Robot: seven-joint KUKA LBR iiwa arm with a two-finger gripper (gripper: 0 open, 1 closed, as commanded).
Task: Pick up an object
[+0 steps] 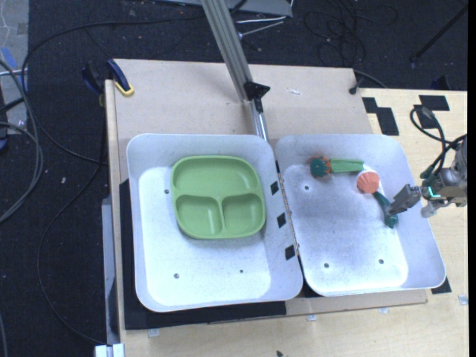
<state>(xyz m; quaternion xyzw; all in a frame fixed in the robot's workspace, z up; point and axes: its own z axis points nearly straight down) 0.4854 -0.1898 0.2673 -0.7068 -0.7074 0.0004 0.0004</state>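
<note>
The right bin [349,266] holds three small things near its far right side. A green stick-shaped toy [343,166] with a teal and orange end lies flat. To its right sits an orange round piece [367,181]. Just below that, a teal handle-like piece [386,207] slants down to the right. My gripper [418,202] hangs over the bin's right rim, right beside the teal piece's lower end. It is open and nothing sits between its fingers.
A green divided plate [219,197] lies in the left bin [201,281]. A slanted metal pole [230,43] reaches down to the gap between the bins at the far side. Cables run along the bench's right edge [435,125].
</note>
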